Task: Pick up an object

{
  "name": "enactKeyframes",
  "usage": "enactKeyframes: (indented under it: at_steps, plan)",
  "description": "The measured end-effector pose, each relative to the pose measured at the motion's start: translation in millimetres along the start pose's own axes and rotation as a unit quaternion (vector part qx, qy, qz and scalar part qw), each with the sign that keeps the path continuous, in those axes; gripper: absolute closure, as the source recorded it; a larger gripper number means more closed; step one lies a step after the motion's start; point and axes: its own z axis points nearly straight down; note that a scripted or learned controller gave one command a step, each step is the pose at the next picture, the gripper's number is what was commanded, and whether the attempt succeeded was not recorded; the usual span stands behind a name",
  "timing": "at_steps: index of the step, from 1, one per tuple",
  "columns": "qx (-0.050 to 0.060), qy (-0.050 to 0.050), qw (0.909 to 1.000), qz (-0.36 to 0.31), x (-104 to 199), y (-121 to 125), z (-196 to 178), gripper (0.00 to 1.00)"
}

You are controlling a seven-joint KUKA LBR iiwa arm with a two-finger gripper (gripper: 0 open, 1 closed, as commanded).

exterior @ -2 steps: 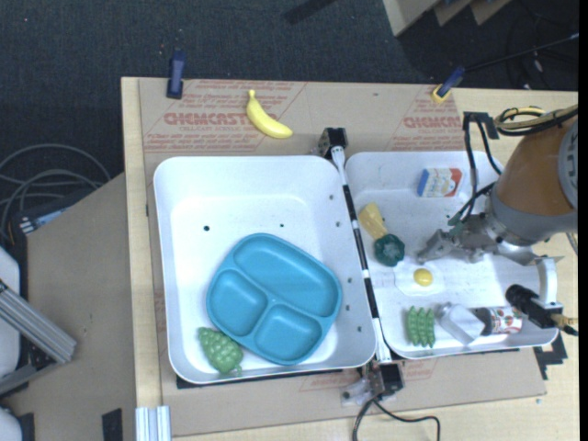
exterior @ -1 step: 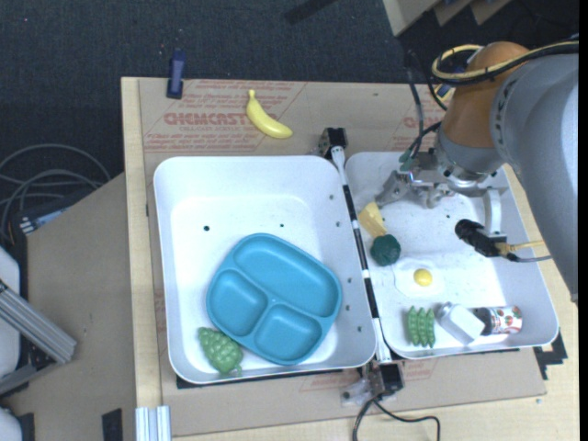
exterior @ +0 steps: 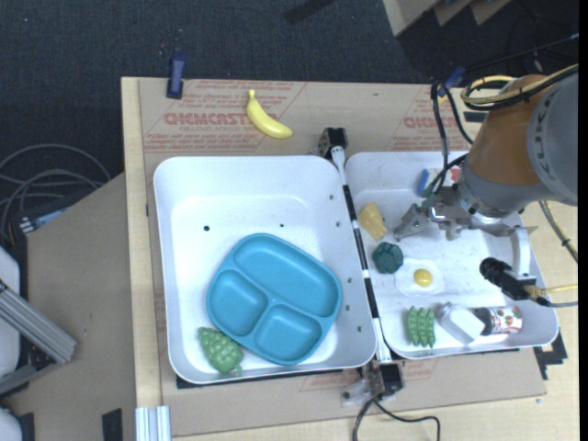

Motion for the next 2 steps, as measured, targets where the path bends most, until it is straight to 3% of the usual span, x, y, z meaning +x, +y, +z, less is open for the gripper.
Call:
enactKeyframes:
  at_steps: [1, 2]
  plan:
    - [0.000, 0.000, 1.0000, 0.000, 4, -77, 28, 0.00]
    - [-0.002, -0.001, 1.0000, 0.001, -63, -72, 27, 0.00]
